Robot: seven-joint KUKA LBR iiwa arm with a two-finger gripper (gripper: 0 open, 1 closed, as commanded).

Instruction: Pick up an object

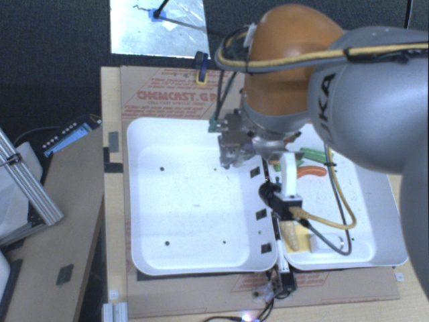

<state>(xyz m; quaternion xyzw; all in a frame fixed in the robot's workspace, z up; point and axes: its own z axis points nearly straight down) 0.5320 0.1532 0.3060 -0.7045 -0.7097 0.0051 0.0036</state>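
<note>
My hand (232,154) hangs over the left bin's (154,247) far right edge; its grip I cannot tell. Orange and green objects (310,164) lie in the right bin (375,247). Cardboard (175,94) reads "CHEMCAST".

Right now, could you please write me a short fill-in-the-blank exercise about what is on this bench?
1. The bench bears ___ shallow white bins side by side.
2. The end effector hangs over the ___ bin.
3. The dome on top of the arm's wrist is ___.
4. The orange piece lies just below a ___ piece in the right bin.

Missing words: two; left; orange; green
</note>
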